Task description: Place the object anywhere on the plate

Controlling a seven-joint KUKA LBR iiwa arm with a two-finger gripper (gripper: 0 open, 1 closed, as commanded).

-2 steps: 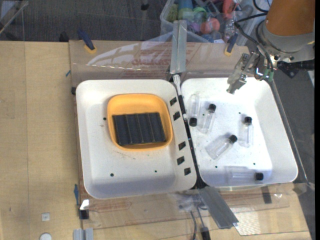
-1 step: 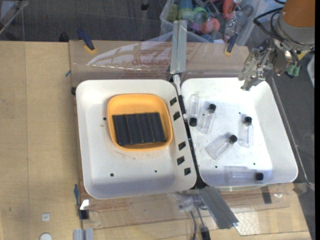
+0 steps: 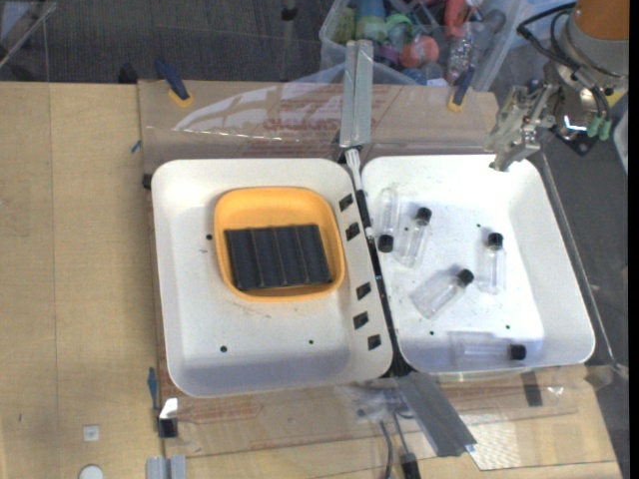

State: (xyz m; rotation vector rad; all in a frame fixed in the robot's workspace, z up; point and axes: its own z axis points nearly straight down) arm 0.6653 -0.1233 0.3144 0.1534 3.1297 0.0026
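An orange plate (image 3: 228,218) lies in the left white bin (image 3: 190,347), and a black ridged slab (image 3: 278,257) covers most of its middle. Several clear vials with black caps lie scattered in the right white bin (image 3: 544,228); one vial (image 3: 440,289) rests near the centre and another vial (image 3: 487,347) lies by the front wall. My gripper (image 3: 514,148) hangs over the back right corner of the right bin, well above the vials, open with nothing between its fingers.
A metal divider bar (image 3: 355,98) stands at the back between the two bins. A clear tub of colourful toys (image 3: 419,18) sits behind them. Black tabs (image 3: 361,289) line the seam between the bins. Bare wooden bench (image 3: 70,267) lies to the left.
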